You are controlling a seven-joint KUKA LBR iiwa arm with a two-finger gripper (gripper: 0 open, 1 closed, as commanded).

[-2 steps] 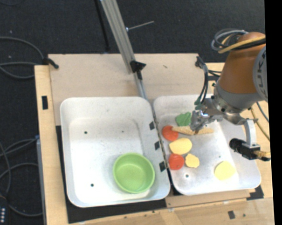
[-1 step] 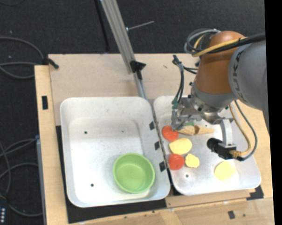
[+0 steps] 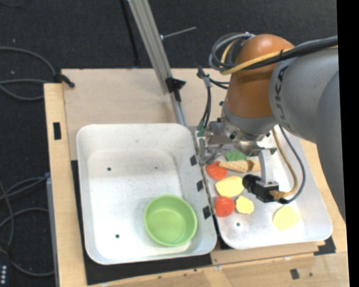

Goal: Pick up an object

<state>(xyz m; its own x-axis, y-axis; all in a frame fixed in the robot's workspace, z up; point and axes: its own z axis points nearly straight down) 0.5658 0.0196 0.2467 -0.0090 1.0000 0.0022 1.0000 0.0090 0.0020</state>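
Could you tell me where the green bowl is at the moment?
The green bowl sits in the left bin, at its near right corner, just across the divide from the red piece in the right bin.

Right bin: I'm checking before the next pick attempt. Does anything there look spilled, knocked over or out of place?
Nothing stands out. The toy food pieces lie loose inside the right bin, none over its rim; the green bowl sits upright in the left bin.
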